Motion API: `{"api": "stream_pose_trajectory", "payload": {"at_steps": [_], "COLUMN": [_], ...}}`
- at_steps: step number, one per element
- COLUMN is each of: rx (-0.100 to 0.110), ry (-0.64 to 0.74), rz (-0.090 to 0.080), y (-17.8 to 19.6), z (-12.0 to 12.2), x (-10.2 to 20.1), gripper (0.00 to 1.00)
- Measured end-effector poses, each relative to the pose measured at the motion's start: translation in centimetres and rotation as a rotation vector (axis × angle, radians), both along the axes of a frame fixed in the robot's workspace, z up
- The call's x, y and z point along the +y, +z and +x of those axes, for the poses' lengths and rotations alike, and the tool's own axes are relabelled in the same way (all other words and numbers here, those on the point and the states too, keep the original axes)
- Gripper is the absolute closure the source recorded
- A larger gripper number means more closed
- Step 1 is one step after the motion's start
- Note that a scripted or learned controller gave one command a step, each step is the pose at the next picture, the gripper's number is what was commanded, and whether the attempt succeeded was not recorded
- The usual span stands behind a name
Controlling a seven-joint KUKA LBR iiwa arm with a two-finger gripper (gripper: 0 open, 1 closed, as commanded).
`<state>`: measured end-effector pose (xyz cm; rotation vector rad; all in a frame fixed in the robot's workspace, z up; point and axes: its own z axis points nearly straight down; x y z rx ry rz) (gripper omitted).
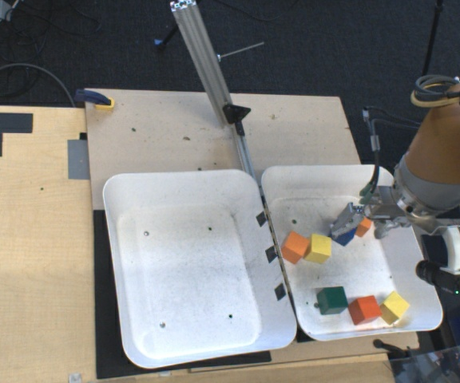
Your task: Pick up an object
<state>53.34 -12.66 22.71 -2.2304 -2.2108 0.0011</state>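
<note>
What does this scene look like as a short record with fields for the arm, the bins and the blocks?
arm: reaches in from the right, gripper low over the right bin
at gripper: blue block, small orange block; grasp unclear
right bin middle: orange block touching yellow block
right bin front: green block, red block, yellow block
left bin: white

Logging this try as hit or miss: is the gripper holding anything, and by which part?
It cannot be told. The gripper is low in the right white bin, over a blue block and small orange block; no grasp visible.
</note>
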Motion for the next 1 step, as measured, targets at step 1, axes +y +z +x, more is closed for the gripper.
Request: {"api": "stream_pose_trajectory", "payload": {"at_steps": [1], "rx": [0.007], "ry": [0.004], "rz": [-0.001], "y": [-5.35], "z": [0.75], "x": [-6.60], "gripper": [0.00]}}
